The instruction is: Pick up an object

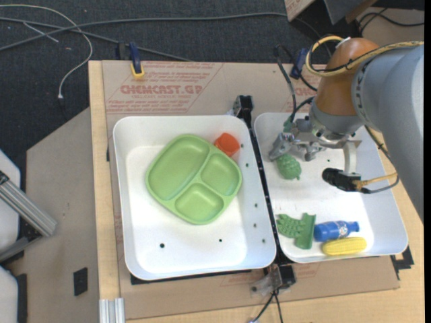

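Gripper (291, 152) hangs low over the right bin (384, 200), w/ the arm (367, 79) coming in from the right. Fingers are spread a bit; a small green bumpy toy (290, 167) sits just below the tips, maybe touching, but it's not betw. them. Near that bin's front edge: green flat toy (296, 229), blue bottle (335, 231), yellow corn (345, 246), close together. Left bin (145, 244) has a green divided plate (194, 178) w/ an orange item (227, 143) at its back corner.
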